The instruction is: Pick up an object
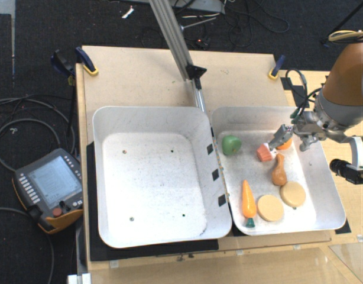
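Gripper (283,139) sits low in the right bin (323,218), can't tell if the jaws are open or shut tbh. Small salmon block (264,153) lies just left-below the tips, nearly touching. Other stuff: 1 green ball (231,145), 1 brown gourd (279,171), 1 carrot (248,199), 2 tan discs (270,208). Left bin (104,123) beside it.
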`<state>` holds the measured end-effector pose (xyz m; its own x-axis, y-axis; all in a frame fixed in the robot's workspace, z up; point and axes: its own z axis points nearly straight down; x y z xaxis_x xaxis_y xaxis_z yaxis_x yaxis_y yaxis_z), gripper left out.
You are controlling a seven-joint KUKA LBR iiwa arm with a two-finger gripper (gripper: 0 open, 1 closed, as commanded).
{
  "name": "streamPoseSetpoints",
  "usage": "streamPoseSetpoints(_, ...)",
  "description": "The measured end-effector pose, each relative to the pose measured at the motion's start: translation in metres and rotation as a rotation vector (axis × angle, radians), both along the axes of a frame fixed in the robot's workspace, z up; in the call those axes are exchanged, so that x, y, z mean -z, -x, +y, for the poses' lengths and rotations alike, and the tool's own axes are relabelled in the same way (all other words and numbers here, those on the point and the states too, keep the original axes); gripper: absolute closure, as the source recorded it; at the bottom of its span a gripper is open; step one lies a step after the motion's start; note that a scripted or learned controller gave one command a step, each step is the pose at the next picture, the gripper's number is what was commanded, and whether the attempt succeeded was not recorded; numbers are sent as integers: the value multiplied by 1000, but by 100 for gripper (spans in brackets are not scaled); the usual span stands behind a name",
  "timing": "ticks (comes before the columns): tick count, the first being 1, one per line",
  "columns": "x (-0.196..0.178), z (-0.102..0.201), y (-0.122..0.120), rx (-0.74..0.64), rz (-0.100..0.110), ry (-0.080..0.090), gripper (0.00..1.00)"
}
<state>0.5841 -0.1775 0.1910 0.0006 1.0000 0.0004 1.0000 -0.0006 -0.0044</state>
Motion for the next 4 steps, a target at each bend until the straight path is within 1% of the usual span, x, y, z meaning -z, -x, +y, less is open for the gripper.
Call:
streamPoseSetpoints(1, 64, -1, 1, 1, 2, -1, 0)
streamPoseSetpoints(2, 97, 0, 1, 0, -4, 1, 0)
streamPoseSetpoints(3, 86, 0, 0, 0, -7, 1, 100)
streamPoseSetpoints(4, 30, 8, 5, -3, -9, 2, 100)
